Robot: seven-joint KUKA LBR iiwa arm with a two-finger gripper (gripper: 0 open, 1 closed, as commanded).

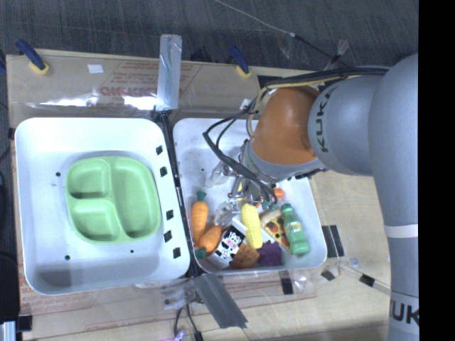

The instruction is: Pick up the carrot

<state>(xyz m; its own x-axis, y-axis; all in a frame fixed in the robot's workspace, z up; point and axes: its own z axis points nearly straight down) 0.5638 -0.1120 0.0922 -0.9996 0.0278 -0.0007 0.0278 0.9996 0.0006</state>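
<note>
Grey arm (370, 119) with glossy orange band reaching in from 3 o'clock, hanging over right bin (186, 144). Left bin (28, 190) holding smooth green divided plate (112, 198). Gripper (245, 190) sitting above toy pile, finger state unclear. Tapered orange carrot (200, 219) lying against right bin's 9 o'clock wall, apart from gripper. Yellow corn (252, 224) beside it.

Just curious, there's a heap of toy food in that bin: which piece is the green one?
The green bottle, lying at the heap's right edge against the right bin wall. The carrot is orange, the corn yellow.
</note>
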